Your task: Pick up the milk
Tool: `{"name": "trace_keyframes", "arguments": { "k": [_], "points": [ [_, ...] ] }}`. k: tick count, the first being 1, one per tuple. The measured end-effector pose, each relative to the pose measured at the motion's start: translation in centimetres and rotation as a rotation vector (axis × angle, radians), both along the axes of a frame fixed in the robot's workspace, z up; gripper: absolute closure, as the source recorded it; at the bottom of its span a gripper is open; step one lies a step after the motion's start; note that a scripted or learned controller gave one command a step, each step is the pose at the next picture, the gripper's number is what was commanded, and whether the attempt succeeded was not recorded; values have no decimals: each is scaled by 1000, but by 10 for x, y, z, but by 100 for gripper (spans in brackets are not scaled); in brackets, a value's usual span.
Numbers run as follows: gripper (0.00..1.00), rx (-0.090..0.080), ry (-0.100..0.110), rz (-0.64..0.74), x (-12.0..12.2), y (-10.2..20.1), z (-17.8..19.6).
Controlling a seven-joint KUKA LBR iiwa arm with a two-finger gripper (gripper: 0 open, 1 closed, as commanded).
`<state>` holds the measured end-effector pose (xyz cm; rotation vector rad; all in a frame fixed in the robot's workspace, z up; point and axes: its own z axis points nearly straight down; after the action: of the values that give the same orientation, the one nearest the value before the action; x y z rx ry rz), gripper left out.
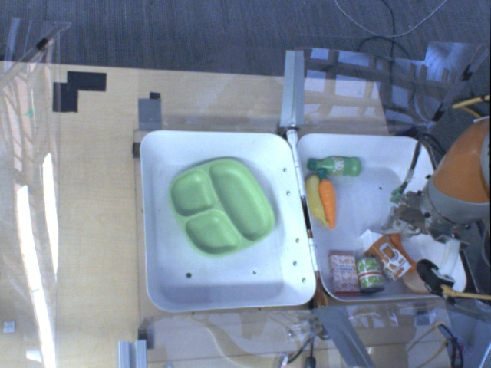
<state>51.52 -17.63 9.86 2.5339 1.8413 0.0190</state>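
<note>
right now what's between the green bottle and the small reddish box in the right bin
A carrot lies between them, a yellow piece beside it, then bare bin floor, as the camera view shows.

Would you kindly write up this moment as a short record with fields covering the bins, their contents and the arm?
left bin: holds a green divided plate
right bin: green bottle, carrot, yellow item beside the carrot, small box, can, milk carton
arm: over the right bin's right side
tool: just above the milk carton; finger state unclear
task status: milk carton lies in the bin, not lifted
</note>
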Motion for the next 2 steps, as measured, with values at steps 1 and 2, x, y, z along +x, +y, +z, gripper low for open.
{"name": "trace_keyframes", "arguments": {
  "k": [1, 2],
  "points": [
    [0, 0, 1, 0, 0, 0, 0],
    [100, 1, -1, 3, 2, 1, 10]
  ]
}}
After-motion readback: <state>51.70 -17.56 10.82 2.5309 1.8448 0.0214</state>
